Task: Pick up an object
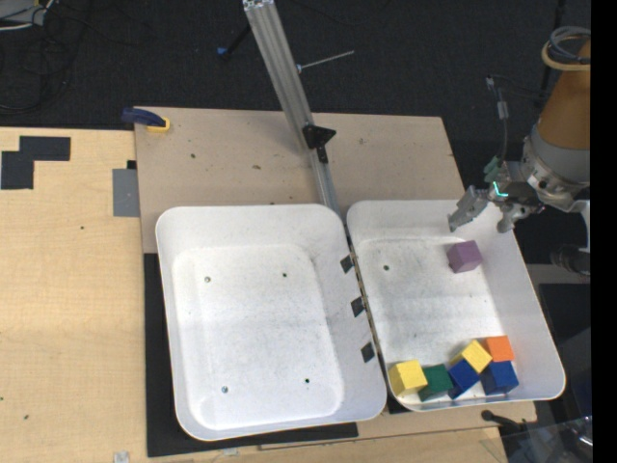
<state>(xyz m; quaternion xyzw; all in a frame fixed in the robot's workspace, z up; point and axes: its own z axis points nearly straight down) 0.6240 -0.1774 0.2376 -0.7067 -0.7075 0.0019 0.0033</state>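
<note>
- The right bin point(540, 355), white and shallow, serves as the landmark here; its floor is speckled with fine dark marks.
- The gripper point(485, 213) hangs over the far edge of the right bin, its two fingers spread apart with nothing between them.
- A purple block point(465, 256) lies on the floor of the right bin, just below the gripper and apart from its fingers.
- In the near corner of the right bin sits a cluster of blocks: a yellow block point(408, 375), a green block point(436, 382), a second yellow block point(475, 356), an orange block point(498, 347), and two blue blocks point(499, 378) pressed among them.
- The left bin point(255, 316) touches the right bin's left side, joined by three dark clips point(358, 306) along the shared rim.
- Both bins rest on a black mat point(154, 355) laid over a brown board point(231, 157) that extends beyond the right bin's far edge.
- A slanted aluminium rail point(282, 66) rises from the board behind the seam between the bins.
- Well to the left of the right bin spreads a pale wooden bench top point(67, 297) with black and grey cut-out shapes.
- A blue and yellow clamp point(147, 119) grips the board's far left corner.
- Beyond the board the floor point(405, 56) is dark, with cables lying at the far left.
- The arm point(564, 114), with its orange band, stands beyond the right bin's far right corner.
</note>
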